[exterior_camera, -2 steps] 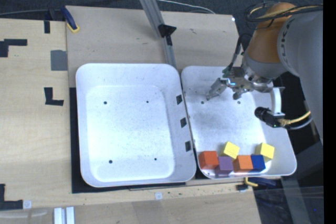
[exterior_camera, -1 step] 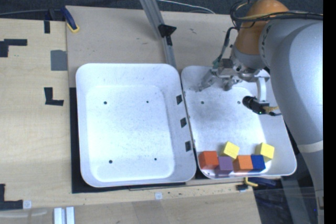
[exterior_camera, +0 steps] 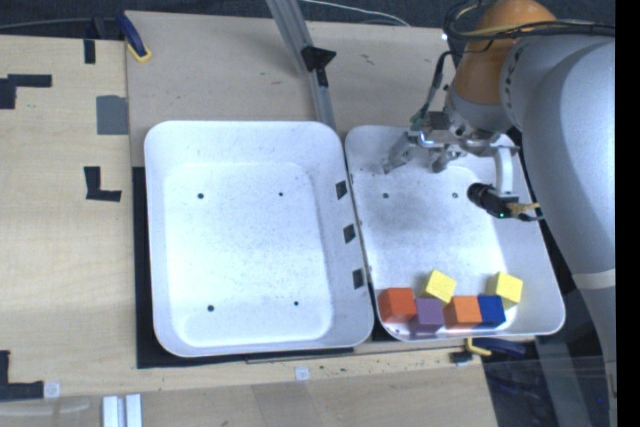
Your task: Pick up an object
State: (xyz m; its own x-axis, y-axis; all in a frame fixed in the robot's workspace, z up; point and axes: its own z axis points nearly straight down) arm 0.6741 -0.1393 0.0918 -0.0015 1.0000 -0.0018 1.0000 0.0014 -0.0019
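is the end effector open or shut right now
Open: the end effector has its fingers spread apart above the right bin, with nothing between them.

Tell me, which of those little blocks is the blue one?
The blue block sits in the right bin's near row, beside an orange one, under a yellow one.

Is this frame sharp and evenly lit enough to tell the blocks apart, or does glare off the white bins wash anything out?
Camera view: lighting even, shadows soft; the right bin is bright but not blown out, so the blocks keep distinct colours; the gripper is slightly soft, its fingers hard to resolve.
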